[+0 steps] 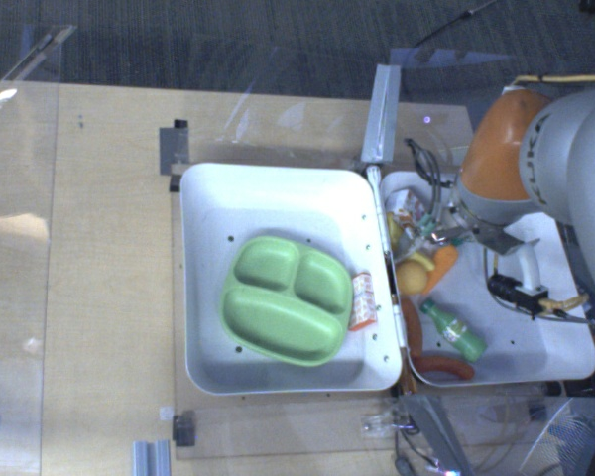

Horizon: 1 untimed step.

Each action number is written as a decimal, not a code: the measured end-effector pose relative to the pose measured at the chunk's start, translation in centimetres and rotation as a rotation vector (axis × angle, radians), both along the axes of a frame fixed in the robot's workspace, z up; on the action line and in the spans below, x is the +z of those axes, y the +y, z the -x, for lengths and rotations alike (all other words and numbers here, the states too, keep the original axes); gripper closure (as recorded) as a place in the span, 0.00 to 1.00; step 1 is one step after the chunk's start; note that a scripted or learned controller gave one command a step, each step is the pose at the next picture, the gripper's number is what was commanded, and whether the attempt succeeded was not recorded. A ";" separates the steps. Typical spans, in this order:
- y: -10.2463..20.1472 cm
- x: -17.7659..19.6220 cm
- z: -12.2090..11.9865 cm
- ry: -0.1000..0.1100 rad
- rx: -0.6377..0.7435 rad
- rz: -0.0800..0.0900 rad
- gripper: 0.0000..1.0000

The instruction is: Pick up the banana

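The curved yellow banana (414, 272) lies at the right white bin's (575, 360) left wall, crowded by an orange carrot (441, 264). The hand (428, 228) hovers just beyond; its state is unclear, and it may grab clutter.

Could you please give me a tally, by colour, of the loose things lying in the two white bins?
Green: 2, the divided plate and the bottle
Yellow: 1, round fruit
Orange: 1, carrot
Red-brown: 1, sausage
Red-and-white: 1, packet
Total: 6
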<state>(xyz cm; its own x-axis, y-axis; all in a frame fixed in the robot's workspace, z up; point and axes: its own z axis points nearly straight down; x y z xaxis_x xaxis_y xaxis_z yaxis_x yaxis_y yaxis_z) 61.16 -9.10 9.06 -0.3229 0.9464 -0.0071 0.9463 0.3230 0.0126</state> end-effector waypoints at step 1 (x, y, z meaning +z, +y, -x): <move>0.0 1.3 -0.3 -0.010 0.002 0.001 1.00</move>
